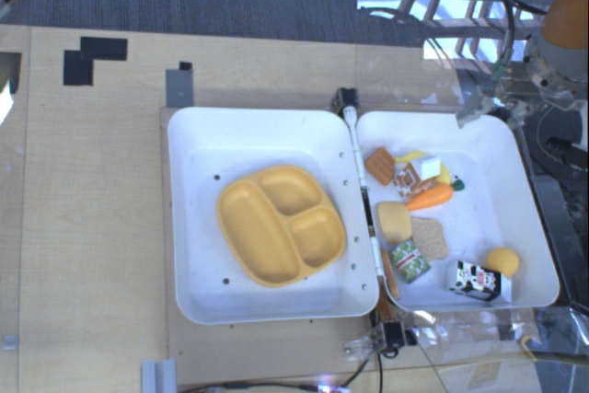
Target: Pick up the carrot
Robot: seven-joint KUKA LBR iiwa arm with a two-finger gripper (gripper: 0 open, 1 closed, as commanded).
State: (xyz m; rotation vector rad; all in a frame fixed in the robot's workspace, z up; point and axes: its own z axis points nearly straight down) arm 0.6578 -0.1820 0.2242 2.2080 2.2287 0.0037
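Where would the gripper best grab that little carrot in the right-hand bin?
Probably across the middle of the carrot, coming straight down. It lies flat and slanted, green tip toward the right, so the fingers should straddle its narrow width. Neighbours crowd its left end; the right end looks freer.

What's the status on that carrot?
Carrot lying in right bin, untouched. Arm parked beyond bin's far corner. Food crowds carrot: cracker, bread.

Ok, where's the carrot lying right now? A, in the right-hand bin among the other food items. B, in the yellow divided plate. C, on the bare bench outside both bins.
A: the carrot lies in the right bin, amid the clutter near its left side, while the yellow plate sits in the left bin.
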